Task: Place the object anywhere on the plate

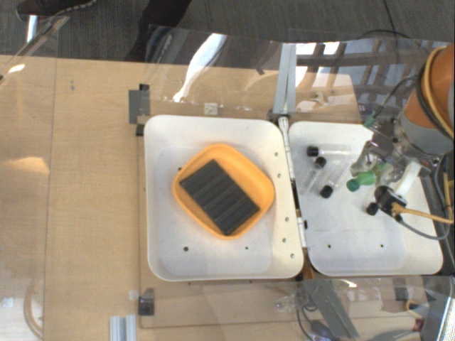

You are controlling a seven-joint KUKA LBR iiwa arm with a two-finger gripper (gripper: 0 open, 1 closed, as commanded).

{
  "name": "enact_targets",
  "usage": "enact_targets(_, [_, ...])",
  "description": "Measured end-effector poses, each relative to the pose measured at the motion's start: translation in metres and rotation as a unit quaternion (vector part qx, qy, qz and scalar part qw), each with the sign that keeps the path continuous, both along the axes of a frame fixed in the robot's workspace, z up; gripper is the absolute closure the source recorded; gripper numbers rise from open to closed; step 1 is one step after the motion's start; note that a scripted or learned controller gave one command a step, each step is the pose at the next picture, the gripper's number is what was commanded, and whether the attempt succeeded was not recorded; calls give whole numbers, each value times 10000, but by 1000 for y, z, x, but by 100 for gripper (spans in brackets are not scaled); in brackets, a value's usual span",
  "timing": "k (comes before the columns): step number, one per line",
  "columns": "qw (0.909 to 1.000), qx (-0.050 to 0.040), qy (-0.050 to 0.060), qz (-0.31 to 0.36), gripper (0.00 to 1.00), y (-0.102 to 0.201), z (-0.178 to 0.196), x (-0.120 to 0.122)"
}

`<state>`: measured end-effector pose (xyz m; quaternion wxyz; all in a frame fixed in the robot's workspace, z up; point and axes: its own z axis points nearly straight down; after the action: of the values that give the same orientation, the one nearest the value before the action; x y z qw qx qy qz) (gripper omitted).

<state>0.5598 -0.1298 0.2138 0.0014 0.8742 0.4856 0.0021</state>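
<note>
We see the gripper (371, 163) over the right bin (370, 258) (grip state unclear); a green object (360, 182) lies just below it, the orange plate (223, 189) far left.

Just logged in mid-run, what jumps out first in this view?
The orange plate in the left bin, with a dark ribbed slab lying on it. Next, the arm's gripper low over the right bin, beside a small green object and several small black-capped clear vials scattered on the bin floor.
</note>
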Motion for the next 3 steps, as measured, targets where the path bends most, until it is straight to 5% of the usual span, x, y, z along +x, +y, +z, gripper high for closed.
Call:
enact_targets(2, [9951, 1, 8, 987, 100, 142, -29, 30])
enact_targets(3, [9951, 1, 7, 984, 0, 142, -29, 30])
